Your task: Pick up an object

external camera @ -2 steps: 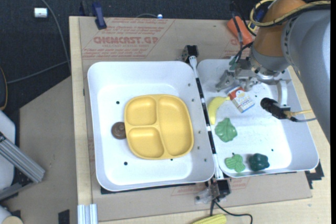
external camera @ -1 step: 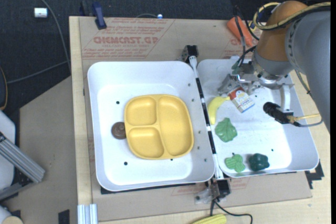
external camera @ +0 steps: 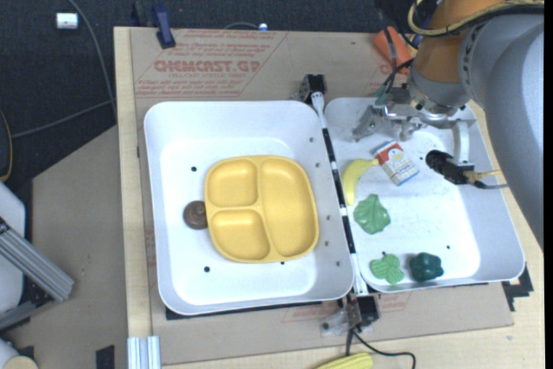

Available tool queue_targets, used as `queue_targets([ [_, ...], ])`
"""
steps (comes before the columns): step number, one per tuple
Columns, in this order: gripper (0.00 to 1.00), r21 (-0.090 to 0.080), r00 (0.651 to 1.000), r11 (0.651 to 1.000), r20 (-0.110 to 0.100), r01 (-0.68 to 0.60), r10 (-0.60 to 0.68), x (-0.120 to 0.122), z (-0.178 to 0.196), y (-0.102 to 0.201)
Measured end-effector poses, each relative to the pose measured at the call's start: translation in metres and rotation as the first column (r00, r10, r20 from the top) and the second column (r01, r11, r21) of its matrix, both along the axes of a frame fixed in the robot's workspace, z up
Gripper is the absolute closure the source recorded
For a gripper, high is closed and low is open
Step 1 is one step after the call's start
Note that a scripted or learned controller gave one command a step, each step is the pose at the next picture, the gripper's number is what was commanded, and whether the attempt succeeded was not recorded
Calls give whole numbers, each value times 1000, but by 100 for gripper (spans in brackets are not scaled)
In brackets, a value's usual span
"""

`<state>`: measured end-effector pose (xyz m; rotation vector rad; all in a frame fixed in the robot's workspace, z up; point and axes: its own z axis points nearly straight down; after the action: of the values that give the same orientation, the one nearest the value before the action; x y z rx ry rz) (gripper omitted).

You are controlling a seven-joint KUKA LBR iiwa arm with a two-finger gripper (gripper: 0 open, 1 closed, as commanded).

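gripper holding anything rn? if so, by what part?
Cannot be told. The gripper hangs over the far end of the right bin, just above the small carton; nothing visible between its fingers.

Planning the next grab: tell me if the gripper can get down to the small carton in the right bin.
Probably yes. The gripper hovers just above the small carton, which lies apart from the banana, nothing over it.

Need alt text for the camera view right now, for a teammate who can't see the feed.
The gripper hovers at the far end of the right bin, beside a small carton, a banana and green toys. The left bin holds a yellow divided plate and a brown disc.
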<state>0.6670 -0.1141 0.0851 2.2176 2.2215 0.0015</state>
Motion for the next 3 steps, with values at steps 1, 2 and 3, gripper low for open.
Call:
queue_targets([
  [1, 100, -2, 1000, 1000, 4, 0, 0, 1, 11, 0],
  [2, 0, -2, 1000, 1000, 3, -1, 1, 1, 10, 0],
  [3, 0, 1, 1000, 1000, -5, 2, -2, -21, -1, -5],
])
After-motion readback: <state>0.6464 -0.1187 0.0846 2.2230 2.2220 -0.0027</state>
